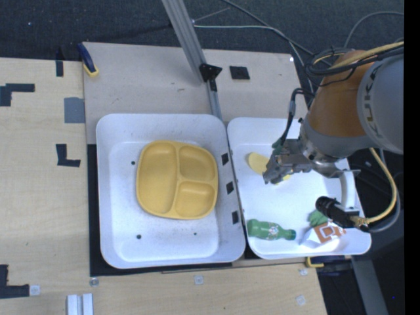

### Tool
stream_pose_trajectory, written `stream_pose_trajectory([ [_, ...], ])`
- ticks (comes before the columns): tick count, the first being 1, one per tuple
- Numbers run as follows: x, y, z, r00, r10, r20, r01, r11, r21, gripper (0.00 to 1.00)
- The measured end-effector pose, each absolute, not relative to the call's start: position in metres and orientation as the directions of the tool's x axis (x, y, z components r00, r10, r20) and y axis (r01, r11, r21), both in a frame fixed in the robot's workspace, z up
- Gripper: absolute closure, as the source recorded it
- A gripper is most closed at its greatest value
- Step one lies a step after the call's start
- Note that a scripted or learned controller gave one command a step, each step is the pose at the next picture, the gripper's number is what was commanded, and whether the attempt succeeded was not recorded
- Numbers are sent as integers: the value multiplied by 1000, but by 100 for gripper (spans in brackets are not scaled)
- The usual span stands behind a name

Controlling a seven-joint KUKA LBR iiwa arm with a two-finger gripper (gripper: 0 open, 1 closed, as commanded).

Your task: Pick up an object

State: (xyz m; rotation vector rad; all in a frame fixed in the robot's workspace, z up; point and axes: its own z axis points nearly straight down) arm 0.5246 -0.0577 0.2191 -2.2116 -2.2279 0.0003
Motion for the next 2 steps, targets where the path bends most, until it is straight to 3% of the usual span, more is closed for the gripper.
stream_pose_trajectory([
  [2, 542, 45, 220, -7, 1000, 2, 1000, 7, -1, 100],
])
